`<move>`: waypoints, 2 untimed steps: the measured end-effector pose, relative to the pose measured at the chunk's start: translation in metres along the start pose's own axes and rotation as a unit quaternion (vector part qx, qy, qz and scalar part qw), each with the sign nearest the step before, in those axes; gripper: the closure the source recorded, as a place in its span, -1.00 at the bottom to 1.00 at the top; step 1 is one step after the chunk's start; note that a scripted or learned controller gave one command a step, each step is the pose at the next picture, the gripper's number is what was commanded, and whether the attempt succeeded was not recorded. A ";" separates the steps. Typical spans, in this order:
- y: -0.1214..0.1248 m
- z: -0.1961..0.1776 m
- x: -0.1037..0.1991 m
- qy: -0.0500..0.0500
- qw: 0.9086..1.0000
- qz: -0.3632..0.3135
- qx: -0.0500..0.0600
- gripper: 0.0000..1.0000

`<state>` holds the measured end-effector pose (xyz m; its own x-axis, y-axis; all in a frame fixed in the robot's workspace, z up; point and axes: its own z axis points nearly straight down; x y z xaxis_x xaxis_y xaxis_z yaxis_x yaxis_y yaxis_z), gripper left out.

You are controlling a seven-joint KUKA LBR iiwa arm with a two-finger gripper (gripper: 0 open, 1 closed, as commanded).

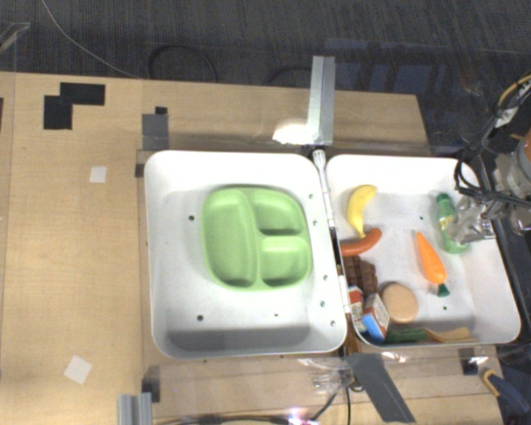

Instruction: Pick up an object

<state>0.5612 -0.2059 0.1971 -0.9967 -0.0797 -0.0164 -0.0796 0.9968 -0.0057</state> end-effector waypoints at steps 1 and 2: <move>0.001 0.003 0.001 0.003 1.000 0.000 -0.002 -1.00; 0.002 0.093 0.008 0.000 1.000 -0.024 0.000 -1.00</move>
<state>0.5547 -0.2051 0.1035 -0.9918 -0.1271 -0.0161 -0.1271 0.9919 -0.0056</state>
